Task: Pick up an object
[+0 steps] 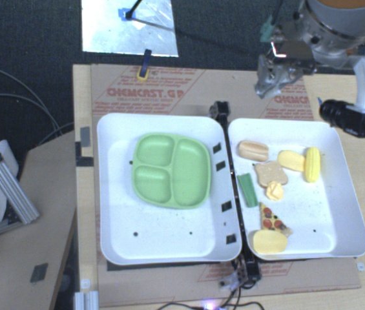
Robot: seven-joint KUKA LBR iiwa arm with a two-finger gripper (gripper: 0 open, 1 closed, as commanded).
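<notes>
Yellow toy corn (312, 164) stands out among the play food in the right bin (344, 218), and any of these pieces could serve as your object. Take the corn as your landmark: a pale yellow lump (291, 160) lies touching its left side, a bread roll (253, 150) sits further left, and a slice of toast (270, 172) lies below and left of it with a small yellow piece (274, 190) at the toast's lower edge. A green stick (247, 190) lies well left of the corn along the bin's inner wall, and a pizza slice (272, 221) and a yellow wedge (269, 241) rest far below it, near the front corner.

Everything lies flat and mostly apart, which I judge leaves room to come down around a single piece; the corn and its neighbour are the awkward pair, since they touch.

Your claw (274, 82) hangs above and left of the corn, beyond the bin's far rim over the table (188, 86), with nothing visible in it; whether it is parted or closed, you cannot tell at this angle.

Far left of the corn, the left bin (114, 237) carries a green divided plate (172, 170).
</notes>
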